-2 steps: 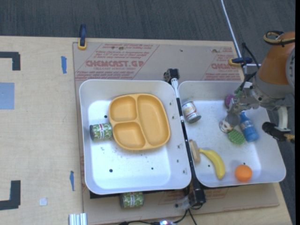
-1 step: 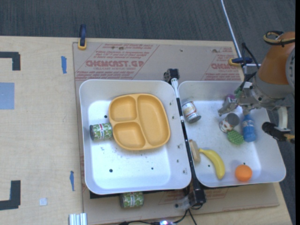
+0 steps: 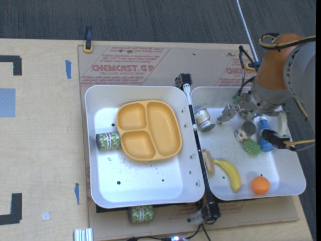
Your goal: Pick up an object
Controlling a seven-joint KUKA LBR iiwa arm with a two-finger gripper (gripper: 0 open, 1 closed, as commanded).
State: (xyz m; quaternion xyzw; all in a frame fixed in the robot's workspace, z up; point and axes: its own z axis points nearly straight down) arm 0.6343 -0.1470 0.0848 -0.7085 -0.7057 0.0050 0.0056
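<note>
Your likeliest target, the green object (image 3: 251,147), lies in the right bin (image 3: 296,182) crowded against a blue object (image 3: 264,140) and a round grey piece (image 3: 246,131). The gripper (image 3: 244,115) hovers just above, grip state unreadable. Descend off-centre and you'll nudge neighbours or close on nothing.

Three cans (image 3: 203,119) — two bins (image 3: 95,185)

The divided plate (image 3: 149,130) was yellow, the bins (image 3: 100,185) white, the banana (image 3: 229,172) yellow (the ball (image 3: 260,185) orange).
</note>
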